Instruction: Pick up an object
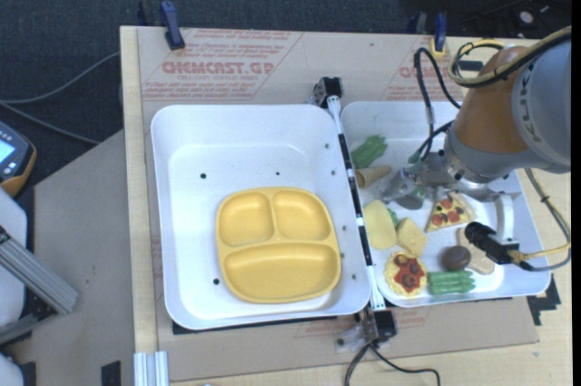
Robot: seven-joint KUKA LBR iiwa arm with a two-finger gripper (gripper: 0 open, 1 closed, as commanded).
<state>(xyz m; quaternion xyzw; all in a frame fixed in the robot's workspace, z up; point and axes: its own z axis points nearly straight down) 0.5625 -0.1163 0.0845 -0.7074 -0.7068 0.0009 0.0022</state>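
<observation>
The right bin [522, 284] holds several toy foods. A green leafy piece [369, 148] and a tan cone [370, 175] lie near its left wall. Nearer the front lie a pale yellow-green fruit [379, 225], a yellow wedge [413, 237], a pizza slice [448, 213], a small round pizza [406, 273], a green pod [451, 282] and a brown lump [457, 259]. My gripper [404, 189] is low inside this bin, just right of the cone and above the yellow-green fruit. The wrist and orange band hide whatever lies beneath them.
The left bin [182, 148] holds a yellow divided plate [277, 243]. A black rail [349, 184] runs between the two bins. Cables [427, 75] loop over the back of the right bin. A blue clamp [170, 23] grips the board's far edge.
</observation>
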